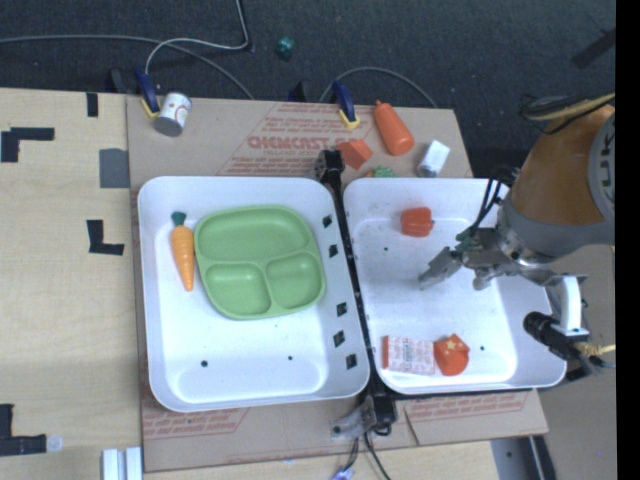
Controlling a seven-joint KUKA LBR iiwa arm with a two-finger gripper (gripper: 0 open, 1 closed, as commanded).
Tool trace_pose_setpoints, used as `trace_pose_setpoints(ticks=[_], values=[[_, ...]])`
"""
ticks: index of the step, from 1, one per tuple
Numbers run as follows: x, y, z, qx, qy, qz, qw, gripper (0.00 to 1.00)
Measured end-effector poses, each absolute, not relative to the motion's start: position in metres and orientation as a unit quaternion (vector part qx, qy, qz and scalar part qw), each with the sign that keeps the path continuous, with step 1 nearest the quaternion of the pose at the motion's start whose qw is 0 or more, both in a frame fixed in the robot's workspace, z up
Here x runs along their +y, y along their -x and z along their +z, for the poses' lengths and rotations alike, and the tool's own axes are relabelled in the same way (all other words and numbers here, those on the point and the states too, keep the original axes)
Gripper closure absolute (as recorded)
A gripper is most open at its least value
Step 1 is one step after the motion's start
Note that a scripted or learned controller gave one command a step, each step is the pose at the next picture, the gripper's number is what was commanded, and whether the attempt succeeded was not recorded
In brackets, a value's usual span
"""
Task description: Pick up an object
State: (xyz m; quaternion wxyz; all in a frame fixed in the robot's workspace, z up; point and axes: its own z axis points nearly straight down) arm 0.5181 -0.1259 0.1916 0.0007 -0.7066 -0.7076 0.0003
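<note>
Red block [417, 221] sits near the back of the right bin [500, 363].
The claw [458, 270] hangs over the white floor just beside it, fingers apart, holding nothing. A green plate [262, 261] and carrot [183, 252] lie in the left bin [240, 383].

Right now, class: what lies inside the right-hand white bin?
Inside the right bin: an orange-red block, a red-and-white packet and a red toy. The arm's gripper hides some floor beneath it.

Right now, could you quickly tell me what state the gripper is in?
Gripper: open, fingers spread, holding nothing; it hovers over the right bin between the red block and the tomato-like toy.
</note>
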Motion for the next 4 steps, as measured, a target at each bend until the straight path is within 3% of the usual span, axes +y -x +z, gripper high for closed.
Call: trace_pose_setpoints(ticks=[1, 2, 3, 4], values=[[-0.169, -0.583, 0.175, -0.707, 0.707, 0.0002, 0.0, 0.0], [-0.134, -0.63, 0.087, -0.708, 0.706, -0.001, -0.002, 0.0], [-0.128, -0.669, 0.086, -0.708, 0.706, -0.0006, -0.001, 0.0], [-0.128, -0.669, 0.096, -0.708, 0.706, 0.0006, -0.002, 1.0]])
